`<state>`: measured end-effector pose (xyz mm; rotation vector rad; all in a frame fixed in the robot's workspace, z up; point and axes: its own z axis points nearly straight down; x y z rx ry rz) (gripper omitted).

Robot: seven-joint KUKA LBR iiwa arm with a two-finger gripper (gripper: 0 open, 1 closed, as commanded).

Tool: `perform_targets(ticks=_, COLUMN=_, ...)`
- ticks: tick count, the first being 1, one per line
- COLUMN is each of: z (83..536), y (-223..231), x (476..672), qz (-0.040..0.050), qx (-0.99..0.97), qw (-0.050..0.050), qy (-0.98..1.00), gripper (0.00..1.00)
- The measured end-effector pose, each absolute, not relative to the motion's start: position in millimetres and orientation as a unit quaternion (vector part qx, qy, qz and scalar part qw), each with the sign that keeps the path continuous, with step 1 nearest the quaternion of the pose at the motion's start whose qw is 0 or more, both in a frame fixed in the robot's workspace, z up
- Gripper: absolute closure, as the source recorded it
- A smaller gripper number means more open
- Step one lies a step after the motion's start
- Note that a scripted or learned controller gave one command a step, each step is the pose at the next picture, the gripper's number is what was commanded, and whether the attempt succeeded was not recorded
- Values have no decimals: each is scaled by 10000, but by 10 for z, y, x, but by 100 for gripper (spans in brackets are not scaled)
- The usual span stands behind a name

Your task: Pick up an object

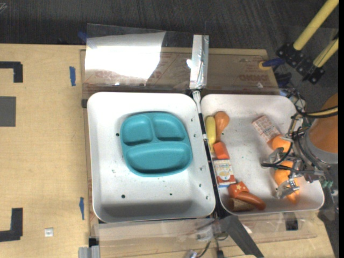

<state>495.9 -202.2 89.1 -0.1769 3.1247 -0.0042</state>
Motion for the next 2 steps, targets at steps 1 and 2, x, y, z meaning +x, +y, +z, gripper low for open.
perform_targets(ticks=1, z=894, y=-2043, x=4925, qz=-25, qx=-846, qw=72, qy=9964, gripper=0)
perform_targets(ticks=2, z=889, y=-2194, x=4901, qz=-15, qx=-1233, qw=76, qy=9923, gripper=0)
